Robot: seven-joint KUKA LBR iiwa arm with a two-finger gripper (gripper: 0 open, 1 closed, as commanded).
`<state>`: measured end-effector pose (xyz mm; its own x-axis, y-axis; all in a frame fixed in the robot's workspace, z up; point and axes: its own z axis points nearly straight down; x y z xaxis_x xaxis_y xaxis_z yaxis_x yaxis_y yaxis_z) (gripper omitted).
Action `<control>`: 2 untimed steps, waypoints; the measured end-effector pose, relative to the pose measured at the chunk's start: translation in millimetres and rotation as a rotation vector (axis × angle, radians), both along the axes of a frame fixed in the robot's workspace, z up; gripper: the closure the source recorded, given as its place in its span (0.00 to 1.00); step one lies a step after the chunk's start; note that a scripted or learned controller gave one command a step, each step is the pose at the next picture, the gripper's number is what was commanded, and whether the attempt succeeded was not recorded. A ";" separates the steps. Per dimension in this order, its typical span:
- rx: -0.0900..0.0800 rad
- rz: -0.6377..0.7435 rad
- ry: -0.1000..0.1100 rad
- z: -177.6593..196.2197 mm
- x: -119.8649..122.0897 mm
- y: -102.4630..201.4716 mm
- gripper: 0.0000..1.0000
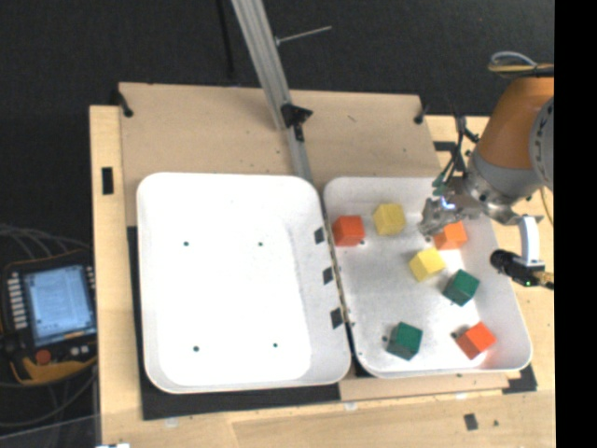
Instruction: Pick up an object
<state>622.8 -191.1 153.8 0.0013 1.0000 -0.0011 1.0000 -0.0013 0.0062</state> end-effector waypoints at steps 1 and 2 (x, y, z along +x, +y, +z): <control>-0.002 0.001 -0.002 62.8 2.2 -8.4 1.00; -0.001 0.004 -0.002 117.8 3.5 -9.8 1.00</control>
<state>626.3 -201.0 271.6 -0.0026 1.0000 -0.0021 1.0000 0.0026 0.0079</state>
